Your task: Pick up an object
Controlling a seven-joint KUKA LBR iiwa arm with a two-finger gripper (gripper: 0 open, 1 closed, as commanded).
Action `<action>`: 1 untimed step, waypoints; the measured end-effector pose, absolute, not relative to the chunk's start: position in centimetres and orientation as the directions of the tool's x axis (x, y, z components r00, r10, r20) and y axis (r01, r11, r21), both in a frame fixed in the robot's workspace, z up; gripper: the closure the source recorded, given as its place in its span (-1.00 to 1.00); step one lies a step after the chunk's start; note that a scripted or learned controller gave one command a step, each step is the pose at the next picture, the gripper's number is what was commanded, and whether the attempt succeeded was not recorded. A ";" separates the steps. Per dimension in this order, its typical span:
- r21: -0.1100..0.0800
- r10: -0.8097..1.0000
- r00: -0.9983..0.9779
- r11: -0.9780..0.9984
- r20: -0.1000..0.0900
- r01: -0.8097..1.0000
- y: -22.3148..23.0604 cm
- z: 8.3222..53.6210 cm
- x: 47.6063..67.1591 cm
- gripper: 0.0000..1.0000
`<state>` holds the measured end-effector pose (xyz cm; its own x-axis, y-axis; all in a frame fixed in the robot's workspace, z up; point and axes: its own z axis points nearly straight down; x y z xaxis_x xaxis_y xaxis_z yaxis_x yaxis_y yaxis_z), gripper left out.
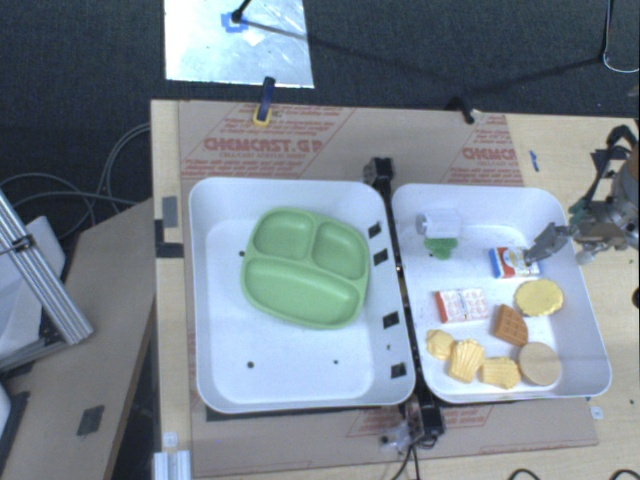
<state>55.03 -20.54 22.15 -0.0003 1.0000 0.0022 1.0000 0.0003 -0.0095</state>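
The right bin [575, 313] holds several toy foods. At its back lie a white and green item [438, 232] and a red, white and blue packet [506, 261]. A yellow round piece [538, 296], a red and white box [461, 304], a brown waffle [509, 324], a tan disc [540, 364] and yellow pastry pieces [466, 359] lie toward the front. My gripper [565, 246] hangs over the bin's right back part, just right of the packet, open with nothing between its fingers.
A green divided plate [305, 267] lies in the left bin [225, 368]. Black clips line the wall between the bins [392, 288]. A foil sheet [238, 28] lies on the floor beyond the bench. A metal frame [35, 268] stands at the left.
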 end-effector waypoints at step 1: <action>0.002 1.000 -0.003 0.003 -0.001 1.000 -20.5 22.8 55.3 -1.00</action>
